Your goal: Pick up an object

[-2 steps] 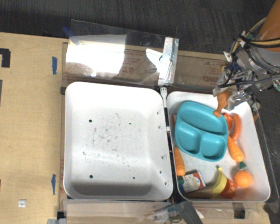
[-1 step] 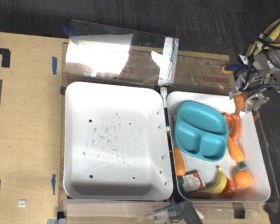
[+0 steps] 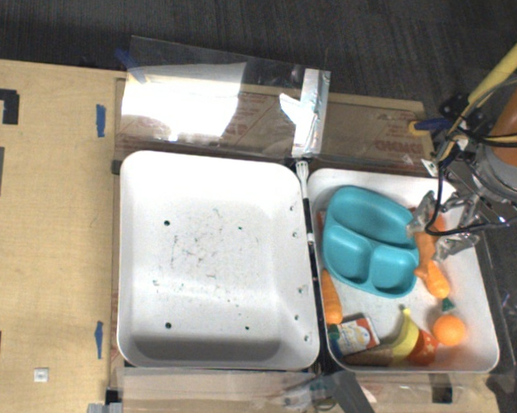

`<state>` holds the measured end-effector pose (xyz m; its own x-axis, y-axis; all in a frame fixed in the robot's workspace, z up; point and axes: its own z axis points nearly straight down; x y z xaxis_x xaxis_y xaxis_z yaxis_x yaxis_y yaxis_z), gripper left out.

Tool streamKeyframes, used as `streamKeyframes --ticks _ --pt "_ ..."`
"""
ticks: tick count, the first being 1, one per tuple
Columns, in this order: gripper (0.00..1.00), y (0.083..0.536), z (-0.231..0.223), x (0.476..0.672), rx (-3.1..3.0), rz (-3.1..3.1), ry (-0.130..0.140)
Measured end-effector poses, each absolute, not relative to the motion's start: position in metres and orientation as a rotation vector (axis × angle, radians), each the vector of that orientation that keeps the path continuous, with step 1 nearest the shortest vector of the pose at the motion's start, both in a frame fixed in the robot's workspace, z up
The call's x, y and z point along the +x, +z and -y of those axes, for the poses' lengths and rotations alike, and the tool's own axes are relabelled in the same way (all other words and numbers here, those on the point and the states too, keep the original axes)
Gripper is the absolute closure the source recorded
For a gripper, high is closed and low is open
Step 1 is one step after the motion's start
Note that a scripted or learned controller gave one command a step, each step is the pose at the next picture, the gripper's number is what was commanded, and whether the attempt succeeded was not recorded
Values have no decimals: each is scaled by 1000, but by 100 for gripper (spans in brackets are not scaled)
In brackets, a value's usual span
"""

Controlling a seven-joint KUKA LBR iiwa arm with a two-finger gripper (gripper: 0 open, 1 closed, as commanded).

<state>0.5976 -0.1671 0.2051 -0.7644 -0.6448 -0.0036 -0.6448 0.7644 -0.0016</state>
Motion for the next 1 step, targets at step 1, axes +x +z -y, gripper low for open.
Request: streamKeyframes --ticks 1 --pt "100 103 198 582 -1469 -2760 -18"
